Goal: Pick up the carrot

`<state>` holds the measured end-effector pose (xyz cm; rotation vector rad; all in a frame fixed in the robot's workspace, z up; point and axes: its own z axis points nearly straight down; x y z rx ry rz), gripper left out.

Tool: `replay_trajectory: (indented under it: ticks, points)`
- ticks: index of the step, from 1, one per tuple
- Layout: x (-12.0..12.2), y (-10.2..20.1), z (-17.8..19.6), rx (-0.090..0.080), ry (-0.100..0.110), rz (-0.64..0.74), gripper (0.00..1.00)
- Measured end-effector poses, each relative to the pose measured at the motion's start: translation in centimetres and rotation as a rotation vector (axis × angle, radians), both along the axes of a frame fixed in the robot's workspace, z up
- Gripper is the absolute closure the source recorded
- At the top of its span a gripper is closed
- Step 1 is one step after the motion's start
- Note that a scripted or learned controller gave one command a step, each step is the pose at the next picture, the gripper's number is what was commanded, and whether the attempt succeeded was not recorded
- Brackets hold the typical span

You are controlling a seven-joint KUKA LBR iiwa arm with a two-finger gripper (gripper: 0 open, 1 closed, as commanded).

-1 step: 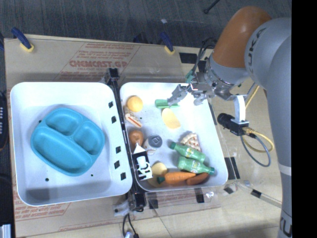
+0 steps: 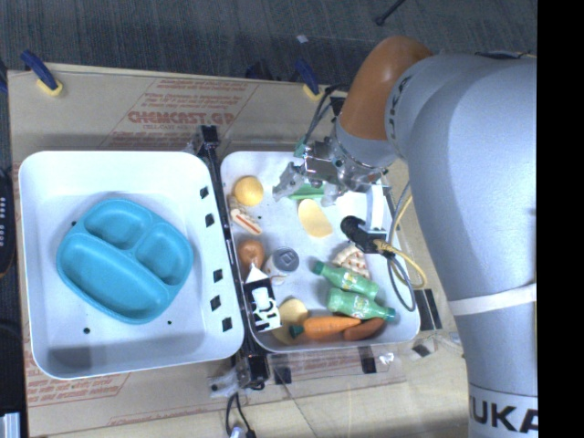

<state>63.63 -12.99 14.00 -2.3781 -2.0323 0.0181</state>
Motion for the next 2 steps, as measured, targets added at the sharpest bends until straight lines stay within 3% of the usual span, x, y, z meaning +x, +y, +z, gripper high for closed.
replay_trajectory:
  ticks: [1, 2]
  points:
    - [1.98, -0.67, -4.85, 0.001, -0.006, 0.256, 0.0]
    - [1.57, -0.33, -4.78, 0.005, -0.009, 0.521, 0.0]
